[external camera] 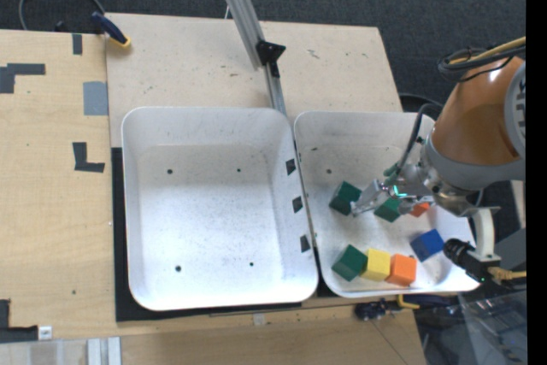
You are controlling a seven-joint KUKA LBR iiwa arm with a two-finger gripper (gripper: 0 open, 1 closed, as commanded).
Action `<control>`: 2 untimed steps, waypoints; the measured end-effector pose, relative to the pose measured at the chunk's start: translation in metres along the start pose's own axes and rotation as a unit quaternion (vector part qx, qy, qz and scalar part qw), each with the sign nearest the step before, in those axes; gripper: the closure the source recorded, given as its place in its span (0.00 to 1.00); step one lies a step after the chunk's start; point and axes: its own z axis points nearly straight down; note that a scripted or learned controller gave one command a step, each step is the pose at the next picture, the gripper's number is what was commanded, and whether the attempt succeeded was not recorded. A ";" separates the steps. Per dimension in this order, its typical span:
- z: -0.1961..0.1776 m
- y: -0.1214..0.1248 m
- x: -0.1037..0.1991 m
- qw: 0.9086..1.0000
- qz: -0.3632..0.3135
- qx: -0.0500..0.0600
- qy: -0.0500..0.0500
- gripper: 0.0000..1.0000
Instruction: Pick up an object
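My gripper point(379, 199) hangs low over the middle of the right bin point(359, 128), reaching in from the right. A dark green block point(344, 198) lies just to its left. A second green block point(389, 212) sits right beneath the gripper and is partly covered by it. I cannot tell whether that block is touched or held. A small red piece point(421, 206) peeks out beside the wrist. Along the bin's front lie a green block point(349, 261), a yellow block point(378, 263) and an orange block point(402, 269) in a row. A blue block point(426, 244) sits behind them.
The left bin point(137, 132) stands beside the right one, sharing a middle wall. A metal rail point(242, 4) slants down from the top to the bins' joint. The arm's orange band point(479, 120) overhangs the right bin's right side.
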 end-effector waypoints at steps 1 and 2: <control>-0.002 0.001 0.000 1.000 -0.001 -0.002 0.000 0.00; 0.052 -0.004 -0.009 1.000 0.000 0.001 0.000 0.00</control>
